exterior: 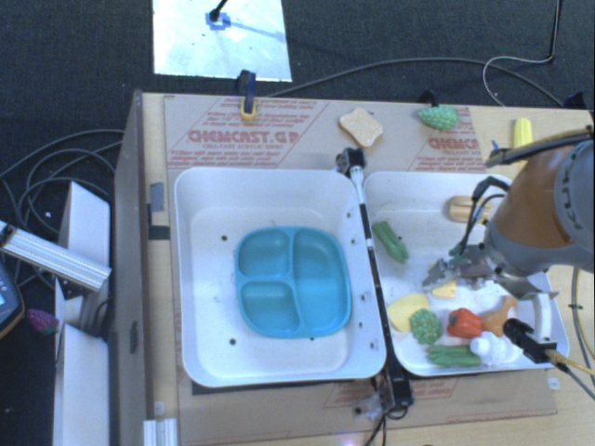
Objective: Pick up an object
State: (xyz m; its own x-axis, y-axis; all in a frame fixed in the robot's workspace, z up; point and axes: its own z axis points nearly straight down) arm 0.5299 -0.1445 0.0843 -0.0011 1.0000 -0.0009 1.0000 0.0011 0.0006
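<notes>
**Arm low over right bin, no object seen in grip**

Camera view, left bin (200, 277): holds a blue divided plate (293, 282), lying flat near the middle. Nothing resting in its compartments. Well apart from the arm; not in play for a pick.

Camera view, right bin (409, 189): toy food crowded toward the near half. Green pickle-like piece (390, 242) alone near the dividing wall. Yellow piece (406, 310) touching a green bumpy piece (426, 325). Red piece (464, 322), long green piece (455, 354) and white piece (489, 348) close-packed near the front rim. Small yellow wedge (445, 290) just beside the metal fingertips. Tan rounded piece (458, 209) near the far wall, partly hidden by the arm.

Camera view, gripper (446, 269): reaching in from the right, set low over the middle of the right bin, apparently angled toward the cluster, where most targets lie. Jaw state: cannot tell, metal parts too small and blurred. Nothing visible between them.

Camera view, bench beyond the bins: bread-shaped piece (361, 127), green piece (438, 117) and yellow piece (522, 133) lying on the cardboard, outside either bin.

Judgement: likeliest candidate the yellow wedge or the neighbouring cluster; tight packing risks a nudge instead of a clean grasp.
</notes>
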